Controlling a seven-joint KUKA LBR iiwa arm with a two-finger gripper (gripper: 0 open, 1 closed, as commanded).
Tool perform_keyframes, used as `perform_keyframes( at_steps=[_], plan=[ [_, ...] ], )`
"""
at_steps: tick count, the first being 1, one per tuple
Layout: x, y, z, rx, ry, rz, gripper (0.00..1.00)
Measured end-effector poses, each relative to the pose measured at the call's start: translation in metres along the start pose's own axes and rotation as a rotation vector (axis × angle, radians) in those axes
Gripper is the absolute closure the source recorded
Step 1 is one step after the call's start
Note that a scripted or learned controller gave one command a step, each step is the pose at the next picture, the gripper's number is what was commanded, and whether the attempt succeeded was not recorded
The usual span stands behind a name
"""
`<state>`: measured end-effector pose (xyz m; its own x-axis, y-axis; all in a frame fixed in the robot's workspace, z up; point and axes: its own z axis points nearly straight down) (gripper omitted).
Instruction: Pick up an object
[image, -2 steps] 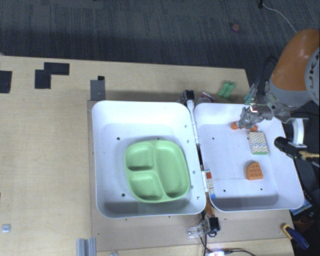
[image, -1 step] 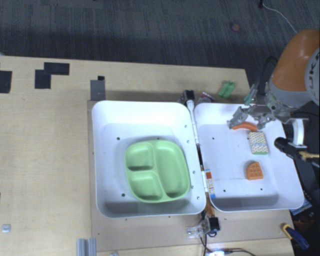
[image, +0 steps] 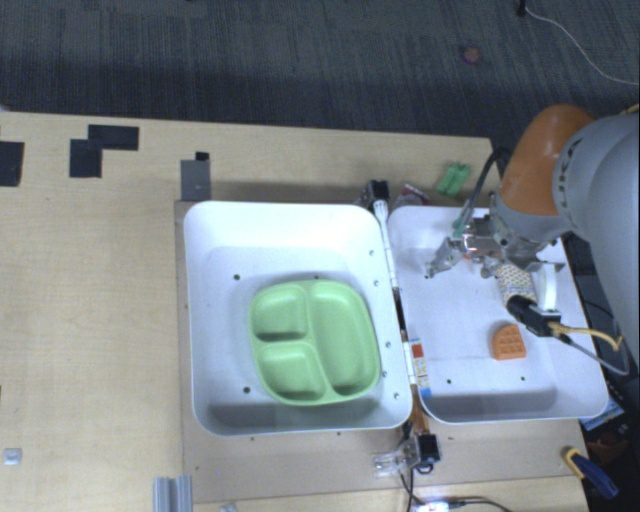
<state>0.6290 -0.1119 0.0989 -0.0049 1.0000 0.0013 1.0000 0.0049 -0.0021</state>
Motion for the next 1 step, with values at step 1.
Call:
perform_keyframes(
  at_steps=[1],
  plan=[
    [0.0272, 0.01, 0.0134, -0.006, -0.001, -0.001, 0.0]
  ],
)
